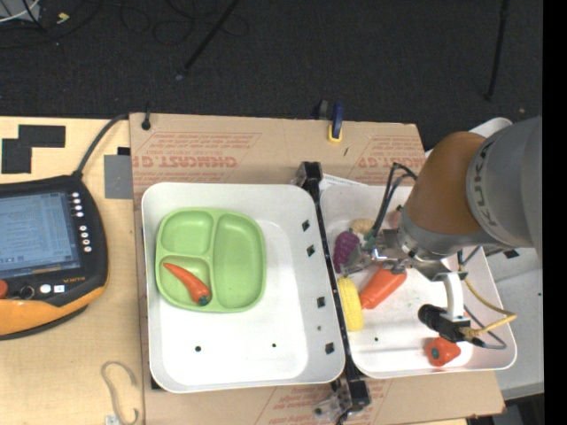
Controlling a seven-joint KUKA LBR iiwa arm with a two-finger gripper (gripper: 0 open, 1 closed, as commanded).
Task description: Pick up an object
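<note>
Now the hand hovers over the carrot in the right bin; its grip I cannot tell. Next, lowering squarely onto it.

Single fixed camera above the bench, looking down at a slant, mid distance. Both white bins sit lower centre of frame; the arm enters at right; dark floor along the top.

Robotics lab: teach pendant, floor cables, cardboard-topped bench.
</note>
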